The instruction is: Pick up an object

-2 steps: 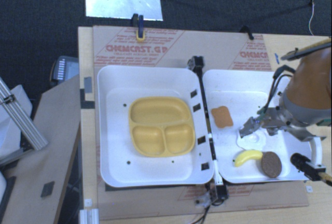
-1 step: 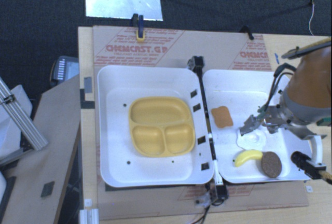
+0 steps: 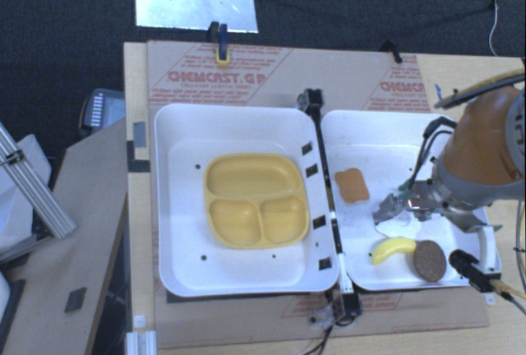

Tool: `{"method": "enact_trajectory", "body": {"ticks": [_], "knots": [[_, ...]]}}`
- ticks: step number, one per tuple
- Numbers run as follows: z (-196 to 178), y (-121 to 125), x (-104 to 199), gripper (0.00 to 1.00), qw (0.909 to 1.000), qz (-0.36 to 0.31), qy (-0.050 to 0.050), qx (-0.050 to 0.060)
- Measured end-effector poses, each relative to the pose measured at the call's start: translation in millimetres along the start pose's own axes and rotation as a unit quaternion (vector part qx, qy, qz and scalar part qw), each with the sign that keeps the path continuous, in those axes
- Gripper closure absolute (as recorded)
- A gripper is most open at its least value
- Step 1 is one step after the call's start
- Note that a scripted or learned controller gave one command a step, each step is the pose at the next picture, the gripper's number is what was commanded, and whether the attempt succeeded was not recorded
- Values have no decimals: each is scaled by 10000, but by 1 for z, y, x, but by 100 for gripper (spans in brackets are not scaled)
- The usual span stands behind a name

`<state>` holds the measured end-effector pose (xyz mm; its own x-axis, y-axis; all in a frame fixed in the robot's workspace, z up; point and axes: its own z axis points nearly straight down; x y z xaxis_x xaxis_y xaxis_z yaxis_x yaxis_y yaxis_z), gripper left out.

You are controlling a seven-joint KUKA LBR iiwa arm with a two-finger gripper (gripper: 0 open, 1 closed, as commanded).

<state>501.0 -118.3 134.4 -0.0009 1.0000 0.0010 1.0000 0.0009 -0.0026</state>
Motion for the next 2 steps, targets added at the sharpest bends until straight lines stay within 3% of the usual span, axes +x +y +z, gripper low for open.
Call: {"method": "enact_trajectory", "body": {"ticks": [1,2], "knots": [[51,1,0,0,10000,-4,-11,-27],[37,3,0,100,10000,-9,-10,-55]]}}
